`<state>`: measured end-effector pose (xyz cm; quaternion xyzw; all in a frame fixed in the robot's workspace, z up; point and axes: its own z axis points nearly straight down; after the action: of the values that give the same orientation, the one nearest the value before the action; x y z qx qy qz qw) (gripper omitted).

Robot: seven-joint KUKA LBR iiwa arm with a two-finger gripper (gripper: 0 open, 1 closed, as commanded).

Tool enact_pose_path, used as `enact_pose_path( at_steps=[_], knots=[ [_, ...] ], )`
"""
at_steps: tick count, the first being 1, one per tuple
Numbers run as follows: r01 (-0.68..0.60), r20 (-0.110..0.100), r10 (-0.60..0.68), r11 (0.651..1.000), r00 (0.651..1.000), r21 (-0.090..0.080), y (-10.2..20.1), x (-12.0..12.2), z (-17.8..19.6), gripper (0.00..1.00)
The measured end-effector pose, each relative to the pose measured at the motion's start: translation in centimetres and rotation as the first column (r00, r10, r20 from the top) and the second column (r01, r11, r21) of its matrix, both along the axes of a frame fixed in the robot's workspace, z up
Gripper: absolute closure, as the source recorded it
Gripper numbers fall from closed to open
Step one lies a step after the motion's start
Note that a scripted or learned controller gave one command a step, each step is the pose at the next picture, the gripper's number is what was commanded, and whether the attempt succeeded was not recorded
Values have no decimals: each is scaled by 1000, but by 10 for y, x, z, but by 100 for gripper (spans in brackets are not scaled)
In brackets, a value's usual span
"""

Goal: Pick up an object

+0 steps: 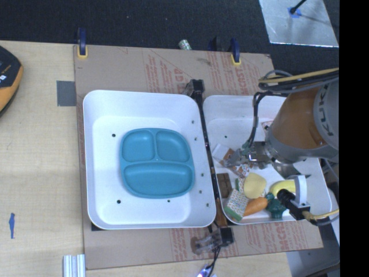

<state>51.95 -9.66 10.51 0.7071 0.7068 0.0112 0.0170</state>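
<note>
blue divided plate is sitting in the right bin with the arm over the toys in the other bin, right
Not quite. The camera view shows the blue divided plate in the left bin, not the right one. The arm is over the right bin, where the toys lie.

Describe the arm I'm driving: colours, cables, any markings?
The arm is grey with a broad orange band above the wrist and part of dark lettering on its grey casing. Black and yellowish cables loop across its top, and one black cable runs down to the metallic gripper.
</note>
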Motion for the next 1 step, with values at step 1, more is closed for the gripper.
enact_pose_path(
  at_steps=[1],
  knots=[
    [-8,-27,8,1000,1000,10,-22,69,-2,0]
  ],
)
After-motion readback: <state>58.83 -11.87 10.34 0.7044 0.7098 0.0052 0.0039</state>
